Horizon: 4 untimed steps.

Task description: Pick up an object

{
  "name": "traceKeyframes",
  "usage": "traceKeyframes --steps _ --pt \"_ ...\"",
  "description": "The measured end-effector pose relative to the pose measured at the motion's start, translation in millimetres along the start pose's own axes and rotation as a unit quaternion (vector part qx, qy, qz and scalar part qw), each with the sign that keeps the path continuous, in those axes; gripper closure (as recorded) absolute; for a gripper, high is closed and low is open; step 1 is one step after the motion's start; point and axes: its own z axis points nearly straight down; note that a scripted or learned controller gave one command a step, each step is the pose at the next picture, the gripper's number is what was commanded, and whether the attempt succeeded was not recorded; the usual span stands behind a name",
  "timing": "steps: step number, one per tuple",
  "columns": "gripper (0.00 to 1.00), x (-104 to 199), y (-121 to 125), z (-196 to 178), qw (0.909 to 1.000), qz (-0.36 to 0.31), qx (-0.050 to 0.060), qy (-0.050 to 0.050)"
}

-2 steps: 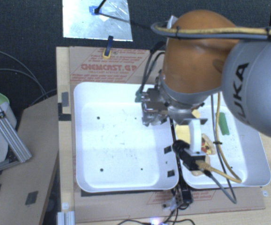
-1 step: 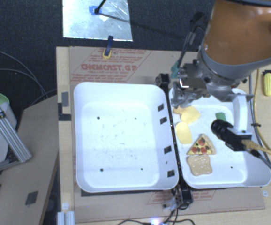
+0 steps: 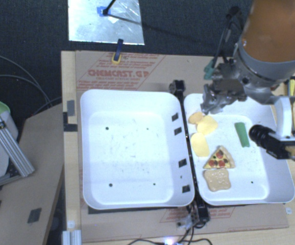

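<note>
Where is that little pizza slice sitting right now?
The pizza slice lies in the right bin, toward its near left part, just above the toast and below the yellow pieces.

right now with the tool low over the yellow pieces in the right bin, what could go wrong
1. The yellow pieces lie flat and packed together, so the tool may slide off one or push several at once.
2. They sit close to the right bin's inner wall, so a finger could hit that edge.
3. The pizza slice and toast lie just below, so a shove might scatter them.
</note>
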Motion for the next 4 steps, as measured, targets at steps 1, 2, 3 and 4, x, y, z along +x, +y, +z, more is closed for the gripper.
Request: traceKeyframes --steps 1,2,3,4 --pt "0.00 1.4 -0.1 1.0 1.0000 -0.002 0.001 0.000" --pt "0.00 27.2 -0.6 63.2 1.0000 -0.003 0.004 0.000" --pt "1.00 26.0 0.6 48.5 1.0000 -0.004 -0.001 0.001" --pt "1.00 -63.5 0.2 12.6 1.0000 0.004 -0.002 -0.001"
